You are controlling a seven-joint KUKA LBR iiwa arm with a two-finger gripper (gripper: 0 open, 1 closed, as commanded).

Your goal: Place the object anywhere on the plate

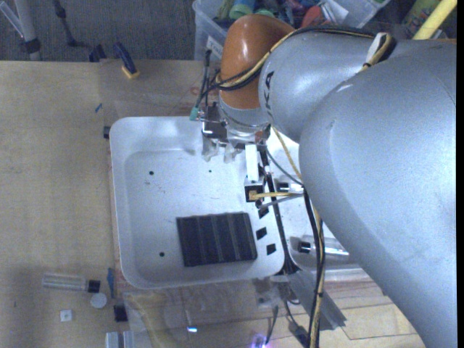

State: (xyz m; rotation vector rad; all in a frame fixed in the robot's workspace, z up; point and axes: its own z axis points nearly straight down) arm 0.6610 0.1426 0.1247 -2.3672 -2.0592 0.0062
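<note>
Gripper [217, 149]: below the orange band, over the far edge of the left bin; small and blurred, opening cannot be made out; nothing seen between its tips.
Contact: cannot tell whether touching the bin floor or hanging just above it.
Arm [377, 165]: grey, huge in the frame, reaching in from the right; covers most of the right half of the scene.
Orange band [250, 46]: rounded, at the far end of the arm, directly above the wrist.
Cables [290, 187]: yellow and black, running down from the wrist along the right side of the left bin, with small black tabs near them.
Left bin [138, 194]: white, shallow, rounded corners; a few dark specks on its floor.
Plate [216, 239]: dark, flat, rectangular, ribbed; lying in the near part of the left bin, well apart from the gripper, nothing on it.
Object: not identifiable; too small or blurred to tell.
Right bin: mostly hidden by the arm; only a sliver of rim near the cables.
Bench [51, 158]: pale wood; small clear and dark bits at the near left corner.
Tub of toys [290, 2]: clear container at the far side, filled with coloured items, partly cut off by the arm.
</note>
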